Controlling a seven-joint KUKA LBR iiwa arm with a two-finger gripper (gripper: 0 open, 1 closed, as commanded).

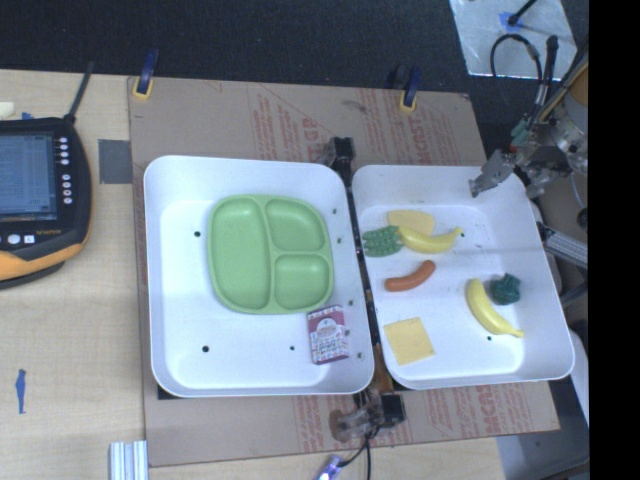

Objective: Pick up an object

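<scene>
Hand [487,182] over glossy bin rim [455,171], curved banana [490,310]

light: bright, even | glare: white bins [250,373] washed out | shadows: soft | focus: slightly blurry

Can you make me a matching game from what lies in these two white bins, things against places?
Things:
1. green divided plate
2. sausage
3. small red card
4. yellow cheese slice

Places:
A. near front edge of right bin
B. middle of left bin
C. front right corner of left bin
D. middle of right bin

Pairs: 1-B, 2-D, 3-C, 4-A
</scene>
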